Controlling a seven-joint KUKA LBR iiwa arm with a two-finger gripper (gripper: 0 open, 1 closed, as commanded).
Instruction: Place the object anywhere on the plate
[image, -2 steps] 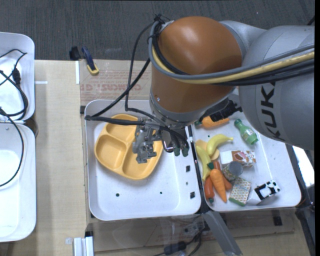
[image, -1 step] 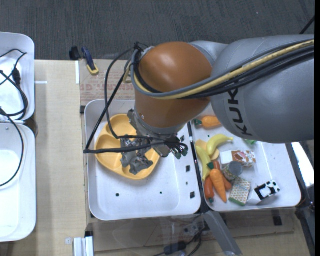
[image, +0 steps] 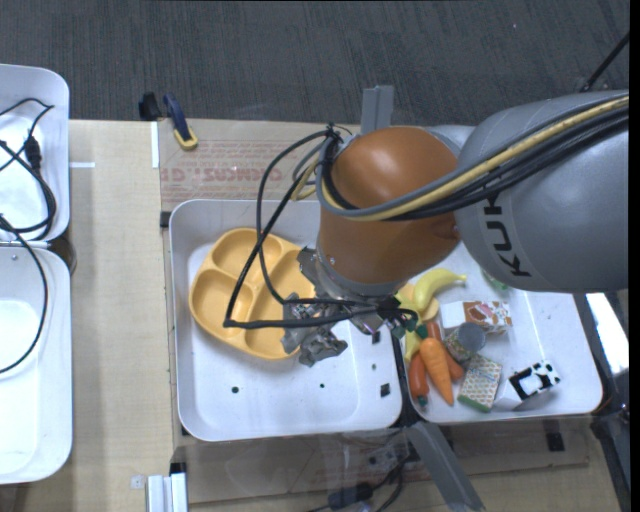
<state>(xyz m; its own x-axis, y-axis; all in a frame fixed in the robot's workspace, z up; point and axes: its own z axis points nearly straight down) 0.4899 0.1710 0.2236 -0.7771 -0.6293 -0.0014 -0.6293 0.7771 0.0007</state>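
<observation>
The arm (image: 520, 190) was seen reaching in from 3 o'clock, its orange band (image: 385, 205) hanging over the seam between the two bins. The gripper (image: 318, 335) sat low at the plate's 4 o'clock rim, over the left bin (image: 260, 400). Whether it was open or closed could not be told; the wrist and cables covered it. A small grey object (image: 322, 348) was seen just under it, at the plate's edge, half on the bin floor; whether it was gripped could not be told.

The plate (image: 225, 290), yellow and divided, lay at 10 o'clock in the left bin. To do the step well, the object would likely have to be carried toward 10 o'clock, clear of the rim, and released over a compartment, not on the lip.

In the right bin (image: 575, 400) a banana (image: 437, 285), carrots (image: 432, 368), a sponge-like block (image: 480, 383) and a black-and-white toy (image: 535, 381) were noted, well apart from the plate. A black cable (image: 262, 240) looped across the plate and could snag.
</observation>
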